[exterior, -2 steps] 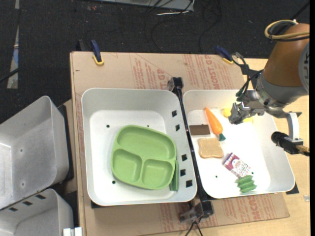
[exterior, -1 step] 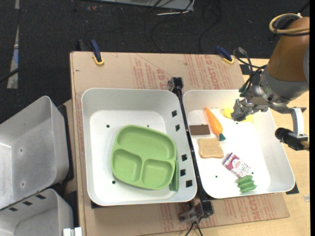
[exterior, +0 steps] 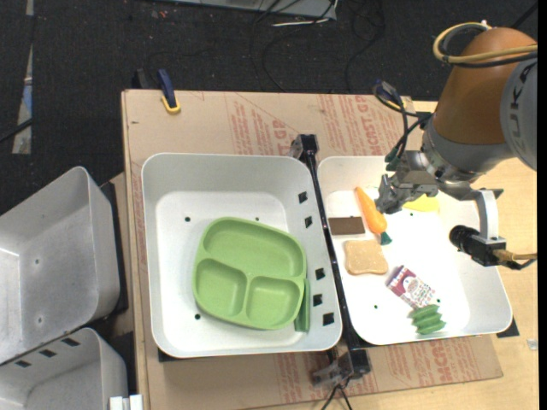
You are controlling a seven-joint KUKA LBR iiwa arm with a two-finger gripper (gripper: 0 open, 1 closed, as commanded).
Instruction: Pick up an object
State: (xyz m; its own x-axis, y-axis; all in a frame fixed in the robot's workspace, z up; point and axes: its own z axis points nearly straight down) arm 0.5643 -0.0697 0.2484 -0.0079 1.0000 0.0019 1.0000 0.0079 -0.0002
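The right bin [exterior: 479, 301] holds an orange carrot [exterior: 370, 211], a brown chocolate piece [exterior: 346, 225], a slice of toast [exterior: 366, 258], a pink-and-white packet [exterior: 412, 288], a green ridged piece [exterior: 428, 319] and a yellow item [exterior: 420, 204] partly hidden under the arm. My gripper [exterior: 395, 191] hangs over the back of this bin, just right of the carrot's upper end. Nothing can be seen between its fingers.
The left bin [exterior: 171, 186] holds a green compartment tray [exterior: 249, 272]. A black clamp [exterior: 306, 146] sits on the divider between the bins. A black fitting [exterior: 473, 241] is at the right bin's right side. Grey tubs [exterior: 51, 254] stand off the bench at left.
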